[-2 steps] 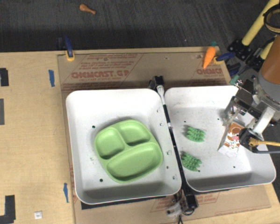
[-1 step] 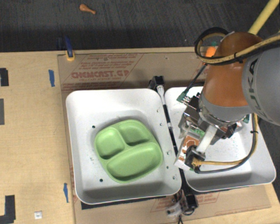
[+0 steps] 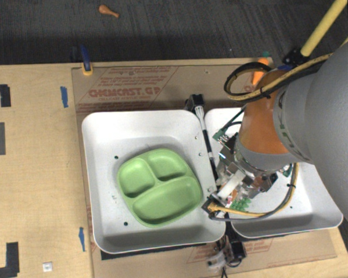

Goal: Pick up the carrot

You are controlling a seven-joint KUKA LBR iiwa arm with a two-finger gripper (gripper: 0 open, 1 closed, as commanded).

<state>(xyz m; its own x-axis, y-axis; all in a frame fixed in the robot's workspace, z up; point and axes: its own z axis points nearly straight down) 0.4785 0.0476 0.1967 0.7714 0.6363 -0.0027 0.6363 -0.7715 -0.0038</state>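
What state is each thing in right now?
Green plate: upright, flat in the left bin, compartments bare.
Arm: reaching down into the right bin, near the divider.
Gripper: low at the right bin's left edge; no carrot seen at it.

A light wooden desk [image 3: 37, 189] carried a cardboard sheet [image 3: 130, 88], on which two shallow white bins sat side by side, the left bin [image 3: 100, 180] touching the right bin [image 3: 317, 215]; blue tape marks [image 3: 64, 96] dotted the desk.
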